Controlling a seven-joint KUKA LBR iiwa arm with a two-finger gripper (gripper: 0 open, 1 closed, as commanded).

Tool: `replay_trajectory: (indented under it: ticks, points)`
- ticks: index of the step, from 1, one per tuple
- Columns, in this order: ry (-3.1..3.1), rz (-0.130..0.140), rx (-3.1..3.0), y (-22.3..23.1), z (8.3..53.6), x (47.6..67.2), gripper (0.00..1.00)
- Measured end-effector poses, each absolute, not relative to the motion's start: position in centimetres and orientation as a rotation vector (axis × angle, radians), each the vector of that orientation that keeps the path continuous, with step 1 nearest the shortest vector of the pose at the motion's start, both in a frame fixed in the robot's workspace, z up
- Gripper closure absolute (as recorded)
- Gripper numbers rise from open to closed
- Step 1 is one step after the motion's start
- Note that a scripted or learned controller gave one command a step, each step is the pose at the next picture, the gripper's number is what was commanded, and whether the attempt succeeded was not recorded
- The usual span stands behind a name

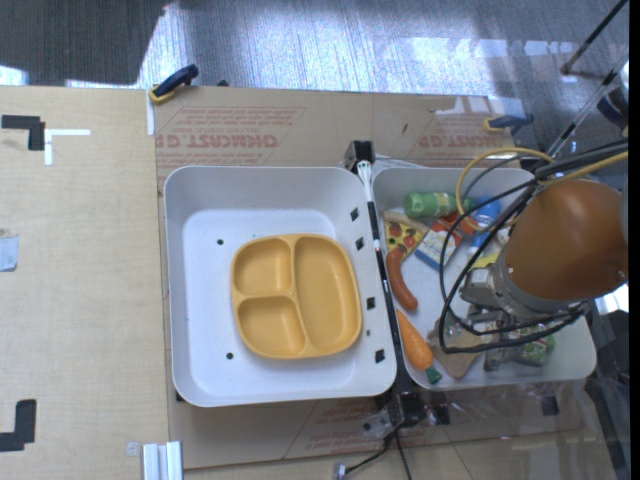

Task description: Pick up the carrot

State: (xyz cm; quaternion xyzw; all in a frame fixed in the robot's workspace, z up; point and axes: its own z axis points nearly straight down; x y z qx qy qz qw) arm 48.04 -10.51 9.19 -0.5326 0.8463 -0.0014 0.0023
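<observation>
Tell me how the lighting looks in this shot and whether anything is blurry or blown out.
Camera view: bright patches of light fall across the grey floor at the top; the left white bin and yellow tray are evenly lit and sharp; the carrot reads clearly; the arm's orange band looks soft and shades the right bin beneath.

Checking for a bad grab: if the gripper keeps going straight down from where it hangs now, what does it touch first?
Hard to say for sure: the arm's wrist hides the gripper. Straight below seems to be clutter on the right bin floor, not the carrot, which lies off to the side by the bin's left wall. Depth is unclear.
</observation>
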Motion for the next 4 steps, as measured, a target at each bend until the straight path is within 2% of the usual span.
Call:
replay_trajectory:
  ticks: [1, 2, 3, 4]
  points:
    - [2.49, 0.004, -1.909, -3.4, 19.0, 48.0, 0.0]
    - [2.329, 0.006, -2.104, -1.9, 19.0, 51.3, 0.0]
    - [2.332, 0.014, -2.097, -1.8, 19.7, 51.5, 1.0]
    - [2.335, 0.021, -2.09, -1.6, 20.3, 51.6, 1.0]
